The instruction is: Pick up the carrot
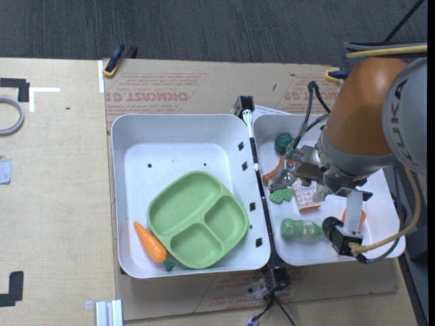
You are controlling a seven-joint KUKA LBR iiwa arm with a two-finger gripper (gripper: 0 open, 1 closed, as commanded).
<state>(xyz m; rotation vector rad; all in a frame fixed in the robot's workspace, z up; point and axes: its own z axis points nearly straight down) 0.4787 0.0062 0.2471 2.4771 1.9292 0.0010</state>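
The grey arm with its broad orange band (367, 97) reaches in over the right-hand shallow white bin (391, 202), and its two-finger gripper (293, 175) sits low over that bin's left half, close to the wall shared with the other bin. Whether the gripper is open or shut cannot be told from here, since the wrist body covers most of it.

Just below the gripper lies a small dark-green leafy plastic piece (280, 195), and beside that, to the gripper's lower right, a small white packet with red print (306, 197). Further down from the gripper a pale green plastic bottle (300, 229) lies on its side. Above the gripper, near the bin's upper wall, sits a small round teal object (283, 142). A slim orange-red piece (274, 169) shows right at the gripper's left edge (too hidden by the wrist to identify).

The small orange plastic carrot (150, 242) is well away from the gripper, far to its lower left, in the left-hand shallow white bin (170, 131). It lies flat and slanted on the bin floor, its green tip pointing toward the bin's bottom edge, just beside the lower-left rim of a light green plastic plate with three compartments (197, 218). Nothing touches the carrot from above.
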